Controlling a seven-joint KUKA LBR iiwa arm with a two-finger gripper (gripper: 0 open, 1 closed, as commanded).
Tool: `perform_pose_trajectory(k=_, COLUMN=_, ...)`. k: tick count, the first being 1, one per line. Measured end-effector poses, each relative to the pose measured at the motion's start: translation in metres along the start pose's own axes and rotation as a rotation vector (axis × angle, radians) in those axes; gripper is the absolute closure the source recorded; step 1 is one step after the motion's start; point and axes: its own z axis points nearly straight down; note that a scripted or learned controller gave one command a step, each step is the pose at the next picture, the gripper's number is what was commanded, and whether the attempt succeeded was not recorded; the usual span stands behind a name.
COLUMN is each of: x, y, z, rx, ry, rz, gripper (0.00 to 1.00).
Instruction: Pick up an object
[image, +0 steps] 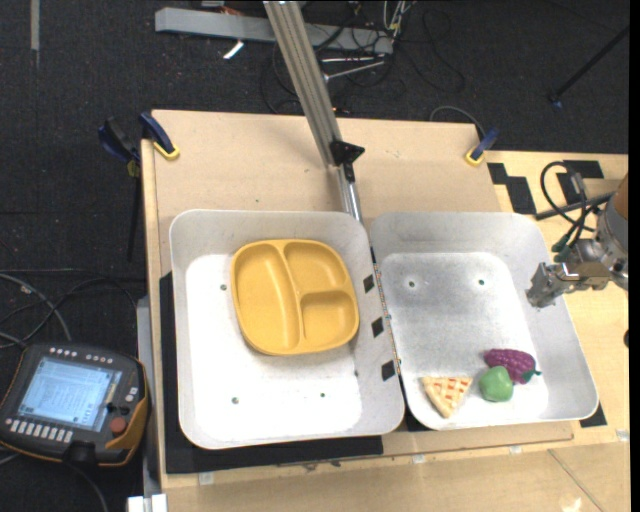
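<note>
Toys: pizza slice (446, 393), green ball (496, 385), purple piece (510, 360) we see clustered lower right.
Gripper (541, 287): right edge; we cannot tell its state.

Gripper (541, 284) over right bin (450, 250) edge; yellow tray (295, 297) in left bin (200, 300).

A wooden bench (260, 165) carries two shallow white bins side by side. In the left bin (200, 400) lies a yellow plate (296, 296) with three compartments, set toward the far half. The right bin (460, 240) touches the left one along the middle. Blue-and-yellow clamps grip the bench's far corners, one at the left (160, 138) and one at the right (481, 145). A slanted metal pole (306, 75) runs from the far side down toward the bins' join. On the dark floor at near left sits what looks like a handheld control pendant (68, 404) with a lit screen. Cables (360, 40) trail across the far floor.
</note>
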Motion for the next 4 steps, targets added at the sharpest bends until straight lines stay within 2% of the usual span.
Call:
perform_pose_trajectory(k=3, x=0.167, y=0.027, z=0.026, rx=0.006, ry=0.005, rz=-0.006, gripper=1.00)
perform_pose_trajectory(k=4, x=0.224, y=0.027, z=0.033, rx=0.008, ry=0.005, rz=-0.005, gripper=1.00)
